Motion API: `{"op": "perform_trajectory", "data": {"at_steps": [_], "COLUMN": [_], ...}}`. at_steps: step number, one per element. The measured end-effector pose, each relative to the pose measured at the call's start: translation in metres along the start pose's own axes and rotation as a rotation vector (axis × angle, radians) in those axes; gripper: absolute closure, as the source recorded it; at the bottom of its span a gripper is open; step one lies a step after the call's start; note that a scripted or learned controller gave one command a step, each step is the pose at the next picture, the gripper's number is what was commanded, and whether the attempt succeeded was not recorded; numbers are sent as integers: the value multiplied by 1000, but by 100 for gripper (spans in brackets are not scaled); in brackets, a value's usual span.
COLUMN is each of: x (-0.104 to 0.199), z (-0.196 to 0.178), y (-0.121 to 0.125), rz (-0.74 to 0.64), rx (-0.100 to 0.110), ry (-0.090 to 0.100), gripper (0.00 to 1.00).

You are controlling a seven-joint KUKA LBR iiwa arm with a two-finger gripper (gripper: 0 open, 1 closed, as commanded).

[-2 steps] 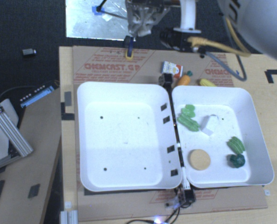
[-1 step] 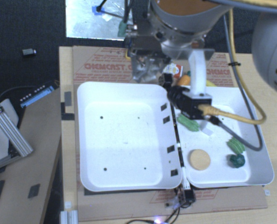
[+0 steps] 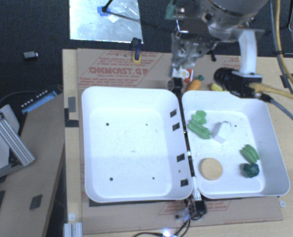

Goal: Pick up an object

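Observation:
My gripper (image 3: 182, 77) hangs over the far rim where the two bins meet, above the back left corner of the right bin (image 3: 272, 147). Close beside it, behind the bin, are a small red and white thing (image 3: 187, 74), an orange carrot-like piece (image 3: 194, 85) and a yellow piece (image 3: 216, 87); I cannot tell whether any of them is held. In the right bin lie two green ridged pieces (image 3: 199, 129) at the back left, a pale grey block (image 3: 220, 131), a tan round disc (image 3: 211, 169), a green ridged piece (image 3: 250, 153) and a dark teal lump (image 3: 251, 170).
The left bin (image 3: 94, 147) lies alongside, joined to the right one by black clips (image 3: 176, 127). Both rest on a cardboard sheet (image 3: 116, 70) with a blue and yellow clamp (image 3: 136, 51) at its far edge. A shiny metal plate (image 3: 106, 14) lies behind.

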State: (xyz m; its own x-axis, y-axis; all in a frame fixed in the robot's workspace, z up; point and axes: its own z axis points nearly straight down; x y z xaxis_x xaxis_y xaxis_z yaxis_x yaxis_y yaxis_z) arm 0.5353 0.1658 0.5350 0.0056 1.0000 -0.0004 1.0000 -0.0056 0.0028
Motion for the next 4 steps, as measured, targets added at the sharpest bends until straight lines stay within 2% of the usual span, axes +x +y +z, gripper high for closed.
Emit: {"op": "perform_trajectory", "data": {"at_steps": [1,2,3,4], "x": [19,-81,-13,23], "z": [0,-1,120,123], "y": [-51,-48,-50,-50], "rz": [-11,3,-14,-13], "rx": [3,0,10,2], "ry": [1,-1,0,2], "gripper": [100,100,100,100]}}
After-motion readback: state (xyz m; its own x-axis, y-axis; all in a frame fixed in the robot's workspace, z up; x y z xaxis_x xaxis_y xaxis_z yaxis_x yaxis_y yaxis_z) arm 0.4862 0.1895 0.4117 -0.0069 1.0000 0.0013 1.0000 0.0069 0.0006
